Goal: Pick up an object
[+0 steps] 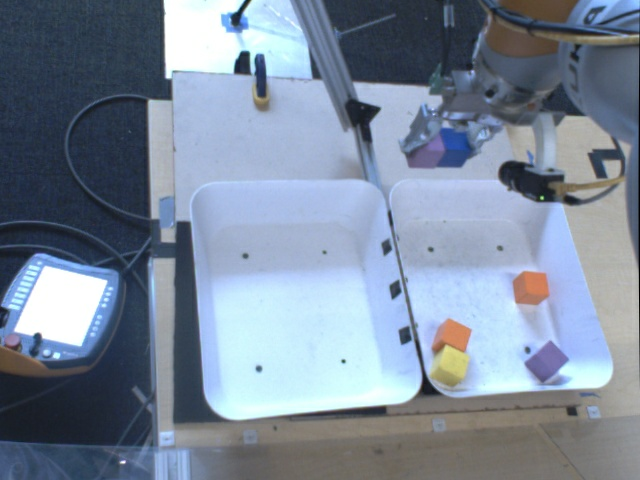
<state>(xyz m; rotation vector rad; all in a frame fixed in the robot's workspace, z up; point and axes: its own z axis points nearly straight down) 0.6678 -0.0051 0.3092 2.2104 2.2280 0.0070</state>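
I see the claw [441,148] raised over the tabletop [260,143] behind the right bin [578,268], clamped on a purple block [427,152] and blue block [457,147].

No text, label, brand, number or sign can be read anywhere in the camera view. The teach pendant [57,311] — lying well to the left of the gripper [440,148] and below it in the view — has a lit screen, but it shows as a plain white glare with nothing legible on it. Its buttons are too small to make out any marks. The black squares [395,289] along the seam between the two bins — below the jaws — carry no readable characters. The cubes and the arm bear no lettering that can be made out.
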